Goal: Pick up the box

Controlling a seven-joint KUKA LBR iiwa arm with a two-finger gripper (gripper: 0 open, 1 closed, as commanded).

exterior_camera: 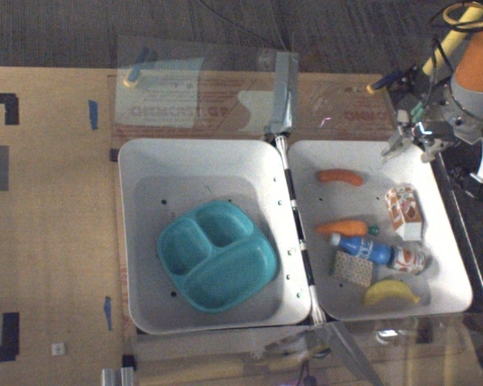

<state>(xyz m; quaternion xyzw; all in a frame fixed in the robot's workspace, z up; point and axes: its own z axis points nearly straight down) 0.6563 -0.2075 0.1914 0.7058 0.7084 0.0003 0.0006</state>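
Up at the far right corner we find the claw (409, 137), hanging over the back rim of the right bin (459, 240); its metal tips look slightly spread with nothing between them, though they are small in the picture. Above it we see the grey arm (467, 95) with its orange band, and yellow and blue cabling trailing off the wrist.

Nearest below the claw lies the box (405, 211), apart from it, resting on the bin floor close to the right wall. We read it as a small carton, white with red-orange printing on its upper face and a plain white end towards us, lying slightly askew.

Further left in the same bin we see a sausage (340, 178) near the back, then a carrot (343, 227), a blue and white bottle (382, 255) lying on its side, a speckled sponge (353, 269) just beside the bottle, and a banana (390, 293) at the front.

Beyond that, the left bin (137, 215) holds a teal divided plate (217, 255). Both bins sit on the brown desk (48, 240).
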